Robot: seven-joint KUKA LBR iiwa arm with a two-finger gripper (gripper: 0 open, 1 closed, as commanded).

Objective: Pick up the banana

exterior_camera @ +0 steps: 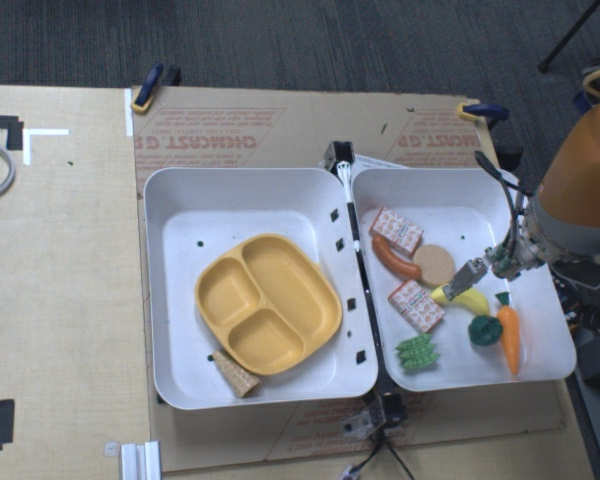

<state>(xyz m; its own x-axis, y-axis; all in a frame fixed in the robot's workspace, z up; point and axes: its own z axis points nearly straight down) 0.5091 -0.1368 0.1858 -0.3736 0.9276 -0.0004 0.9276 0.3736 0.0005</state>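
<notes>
Banana [467, 300]: small, yellow, lying flat in right bin [450, 190], between cracker pack [416, 305] and broccoli [485, 331].

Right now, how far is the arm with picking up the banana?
Done: the gripper has reached the right bin and sits at the banana. In hand: closing in on it; a grip cannot be confirmed. Left: the banana lies on the bin floor beside the broccoli, so lifting remains.

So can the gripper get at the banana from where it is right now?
Probably yes. The gripper is right at the banana in the right bin, coming from above. The broccoli and carrot lie close by, but nothing covers the banana.
</notes>
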